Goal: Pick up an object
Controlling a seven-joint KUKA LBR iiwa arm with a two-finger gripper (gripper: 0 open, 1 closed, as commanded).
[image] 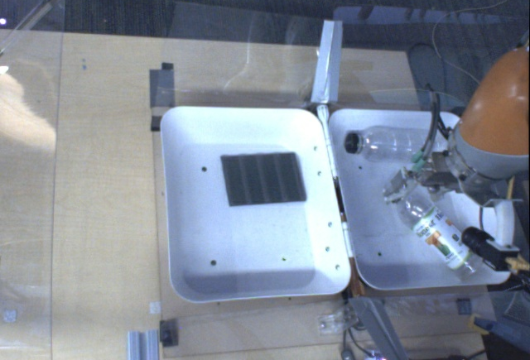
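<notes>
My gripper (pixel 411 184) hangs low in the right bin (pixel 370 230), near its middle. It sits over the upper end of a clear bottle with a green and white label (pixel 439 236), which lies slanting toward the bin's front right corner. I cannot tell whether it touches that bottle. A second clear bottle with a black cap (pixel 387 141) lies on its side along the back wall, just behind the gripper. A dark grey ridged rectangular pad (pixel 263 179) lies flat in the middle of the left bin (pixel 175 209).
The grey arm with its orange band (pixel 497 114) comes in over the right bin's right side and hides that corner. A metal divider post (pixel 326 69) stands behind the gap between the bins. Pale wooden bench surrounds both bins.
</notes>
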